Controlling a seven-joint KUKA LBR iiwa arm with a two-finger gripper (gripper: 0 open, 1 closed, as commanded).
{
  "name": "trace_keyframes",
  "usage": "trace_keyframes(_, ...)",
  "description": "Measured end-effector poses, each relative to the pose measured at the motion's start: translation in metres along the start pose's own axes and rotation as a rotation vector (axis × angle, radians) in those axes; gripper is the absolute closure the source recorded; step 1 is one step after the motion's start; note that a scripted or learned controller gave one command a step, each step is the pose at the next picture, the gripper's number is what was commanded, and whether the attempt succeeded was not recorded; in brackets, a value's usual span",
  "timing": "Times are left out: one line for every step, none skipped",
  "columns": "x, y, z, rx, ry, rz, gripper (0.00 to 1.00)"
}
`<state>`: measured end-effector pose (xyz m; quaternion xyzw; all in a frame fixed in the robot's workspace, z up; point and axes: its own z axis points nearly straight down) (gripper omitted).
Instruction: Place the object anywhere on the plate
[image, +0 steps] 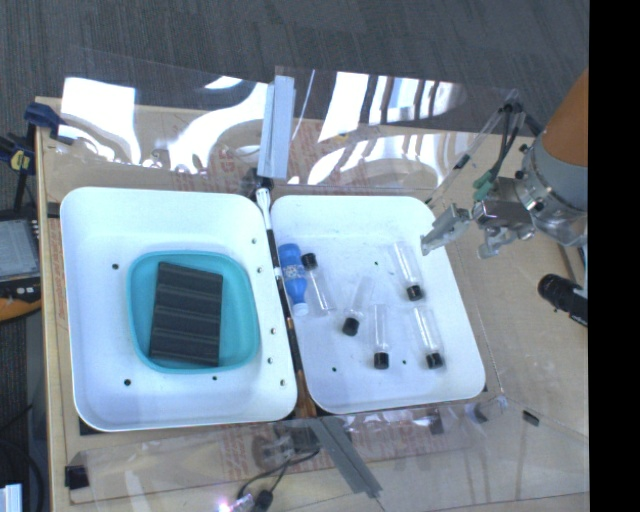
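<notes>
On the square teal plate (240, 345) lies a ribbed dark block (186, 313).

Both white bins (90, 215) look like smooth, slightly glossy plastic. The teal plate (140, 280) has a soft satin sheen, and the dark ribbed block (186, 313) on it is matt, possibly rubber or foam. The clear vials (408, 268) seem to be glass or plastic with black caps. The bench (520, 350) looks like pale wood under a reflective clear sheet.
</notes>
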<state>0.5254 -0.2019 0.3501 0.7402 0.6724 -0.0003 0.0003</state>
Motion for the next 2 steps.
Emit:
trace_keyframes(-0.006, -0.048, -0.065, 0.000, 0.000, 0.131, 0.00)
trace_keyframes(-0.001, -0.050, 0.138, 0.007, 0.001, 0.184, 0.00)
